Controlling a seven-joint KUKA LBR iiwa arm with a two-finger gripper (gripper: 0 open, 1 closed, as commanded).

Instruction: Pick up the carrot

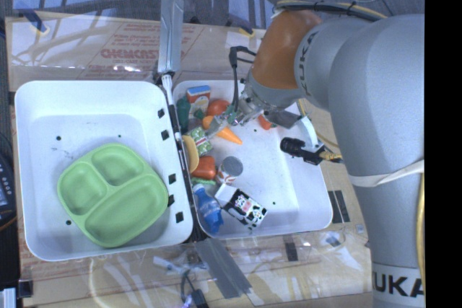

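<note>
I see the carrot (229, 133) lying in the right bin (307, 205), near its upper left, pointing toward the bin's middle, with a tomato (216, 109) and other toy food crowded just beside it. My gripper (238, 114) hangs right over that clutter, touching or nearly so; whether it is clenched or released I cannot tell. I'd centre on the carrot's thick end and close across its width, clear of the neighbours.
</note>
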